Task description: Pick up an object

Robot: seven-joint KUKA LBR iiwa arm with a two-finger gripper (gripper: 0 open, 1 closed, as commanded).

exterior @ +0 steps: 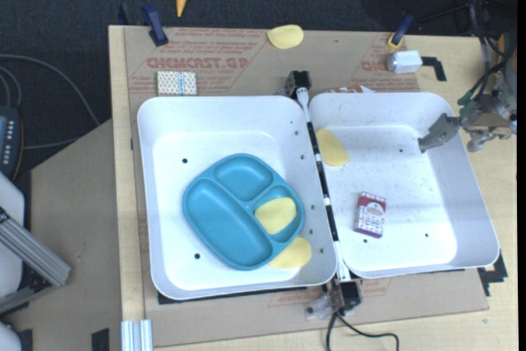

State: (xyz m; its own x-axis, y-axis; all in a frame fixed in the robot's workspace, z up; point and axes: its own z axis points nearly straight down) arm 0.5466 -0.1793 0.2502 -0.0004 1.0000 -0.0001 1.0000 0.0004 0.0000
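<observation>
In the right bin [460, 247] lie a red packet [370, 215] near the middle and a flat yellow piece [332, 148] against the left wall. My gripper [454, 139] hovers over that bin's upper right corner, well to the right of and above both. Its fingers [434, 135] stand apart with nothing between them. The left bin [164, 144] holds a blue divided plate [234, 214] with a yellow piece [276, 214] in one compartment. Another yellow piece [291, 254] lies just off the plate's lower edge.
On the cardboard behind the bins are a yellow piece [285, 36], a small patterned packet [177, 82], blue clamps [154, 25] and a white block [406, 61]. A small carrot toy [182, 0] lies on the dark floor beyond. A black clip [299, 83] joins the bins.
</observation>
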